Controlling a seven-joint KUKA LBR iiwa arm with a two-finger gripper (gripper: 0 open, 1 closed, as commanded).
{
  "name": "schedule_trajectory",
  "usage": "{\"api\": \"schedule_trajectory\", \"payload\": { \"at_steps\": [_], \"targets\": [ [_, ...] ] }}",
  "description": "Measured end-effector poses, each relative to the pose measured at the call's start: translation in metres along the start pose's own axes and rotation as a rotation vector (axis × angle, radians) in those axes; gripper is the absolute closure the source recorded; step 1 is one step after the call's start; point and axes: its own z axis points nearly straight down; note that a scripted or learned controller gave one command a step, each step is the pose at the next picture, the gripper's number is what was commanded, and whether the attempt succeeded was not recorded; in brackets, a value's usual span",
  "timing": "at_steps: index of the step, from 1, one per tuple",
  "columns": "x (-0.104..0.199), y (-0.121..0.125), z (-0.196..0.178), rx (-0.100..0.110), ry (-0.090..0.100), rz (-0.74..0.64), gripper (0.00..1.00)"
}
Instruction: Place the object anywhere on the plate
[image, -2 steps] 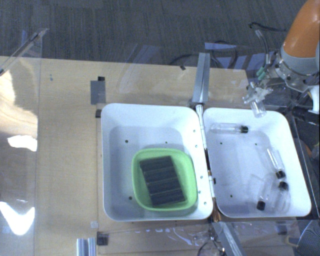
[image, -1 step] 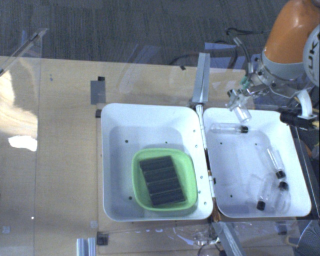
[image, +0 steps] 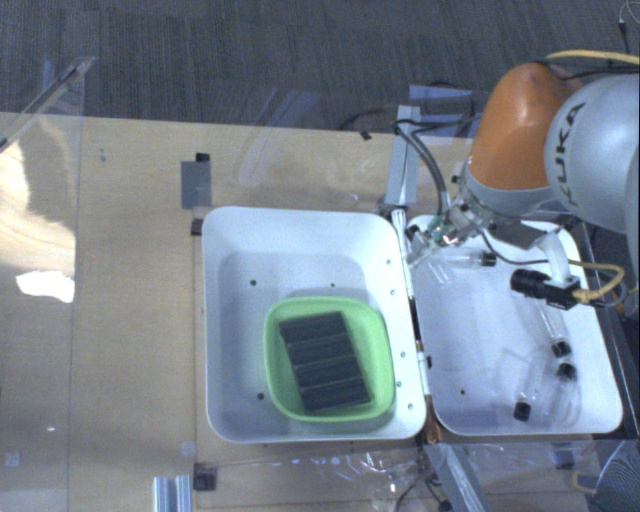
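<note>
A green plate (image: 325, 358) is sitting in the left white bin (image: 230, 300), and a dark ridged object (image: 322, 360) is lying flat on the plate. The grey and orange arm (image: 545, 140) is hanging over the back of the right bin (image: 470, 350). Both bins are resting on the tan bench (image: 100, 330)

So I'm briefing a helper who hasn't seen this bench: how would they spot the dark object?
Of the two white bins, take the left bin. A green plate sits toward its near right corner, and the dark object lies on that plate. It is a ridged, dark grey rectangular block, the one dark thing among white and green.
</note>
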Motion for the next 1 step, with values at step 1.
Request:
{"api": "schedule_trajectory", "payload": {
  "at_steps": [1],
  "targets": [
    [0.0114,0.0320,-0.1259,-0.006,-0.003,-0.127,1.00]
  ]
}}
